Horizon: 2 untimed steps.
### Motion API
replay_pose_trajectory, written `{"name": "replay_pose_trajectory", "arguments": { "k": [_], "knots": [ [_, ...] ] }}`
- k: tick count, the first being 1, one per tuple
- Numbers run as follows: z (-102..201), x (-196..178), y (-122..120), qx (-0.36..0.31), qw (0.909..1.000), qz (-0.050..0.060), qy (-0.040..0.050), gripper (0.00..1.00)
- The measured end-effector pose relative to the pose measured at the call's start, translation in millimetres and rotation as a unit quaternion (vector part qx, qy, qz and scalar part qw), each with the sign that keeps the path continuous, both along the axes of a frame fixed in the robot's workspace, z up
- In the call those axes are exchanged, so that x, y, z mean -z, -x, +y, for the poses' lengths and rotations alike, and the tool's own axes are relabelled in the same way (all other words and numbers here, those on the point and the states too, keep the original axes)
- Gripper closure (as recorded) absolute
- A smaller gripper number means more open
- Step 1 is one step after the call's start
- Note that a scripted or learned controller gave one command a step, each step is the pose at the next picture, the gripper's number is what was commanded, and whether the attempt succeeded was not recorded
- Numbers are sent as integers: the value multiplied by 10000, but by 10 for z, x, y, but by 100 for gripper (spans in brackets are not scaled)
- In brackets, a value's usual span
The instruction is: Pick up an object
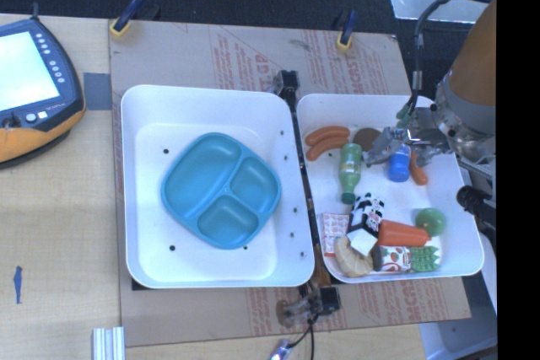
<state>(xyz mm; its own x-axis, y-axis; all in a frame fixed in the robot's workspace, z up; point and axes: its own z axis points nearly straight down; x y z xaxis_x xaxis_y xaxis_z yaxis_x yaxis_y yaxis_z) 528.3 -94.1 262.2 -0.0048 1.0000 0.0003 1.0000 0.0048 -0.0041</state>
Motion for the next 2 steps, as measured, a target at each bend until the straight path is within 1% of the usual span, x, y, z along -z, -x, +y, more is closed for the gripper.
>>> {"name": "replay_pose_trajectory", "arguments": {
  "k": [1,2],
  "knots": [
    [-163,1712,-452,-2,10000,7,6,0],
    [-179,1608,-453,-17,10000,10,18,100]
  ]
}}
